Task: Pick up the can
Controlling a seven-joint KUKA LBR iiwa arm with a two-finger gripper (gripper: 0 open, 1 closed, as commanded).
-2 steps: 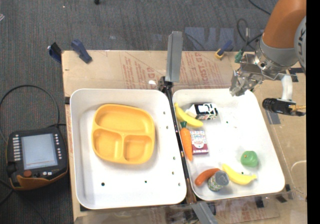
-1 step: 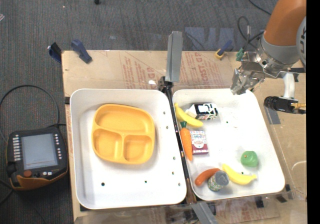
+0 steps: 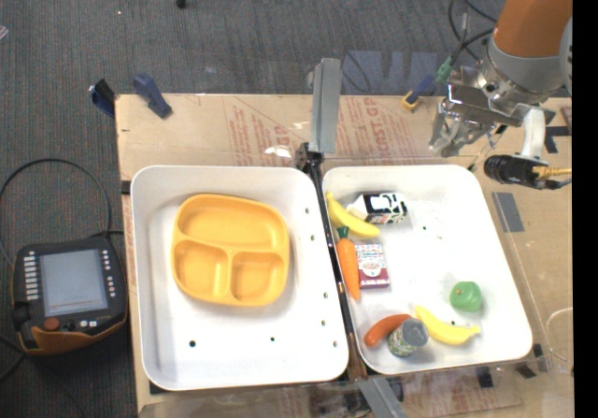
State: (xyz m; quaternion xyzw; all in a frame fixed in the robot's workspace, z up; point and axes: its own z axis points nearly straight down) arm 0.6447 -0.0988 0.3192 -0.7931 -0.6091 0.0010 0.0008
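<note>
The can point(image 3: 407, 338) is small and grey-green with a dark lid. It stands at the front edge of the right bin point(image 3: 439, 196), between a red-orange pepper point(image 3: 384, 328) and a yellow banana point(image 3: 448, 326). My gripper point(image 3: 462, 134) hangs high over the bench just behind the right bin's back rim, far from the can. Nothing is between its fingers, which look slightly parted.
The right bin also holds a second banana point(image 3: 351, 218), a black-and-white carton point(image 3: 384, 208), a carrot point(image 3: 348, 266), a small red box point(image 3: 373, 266) and a green apple point(image 3: 466, 295). A yellow divided plate point(image 3: 230, 250) lies in the left bin point(image 3: 159, 313). A teach pendant point(image 3: 67, 299) sits on the floor at left.
</note>
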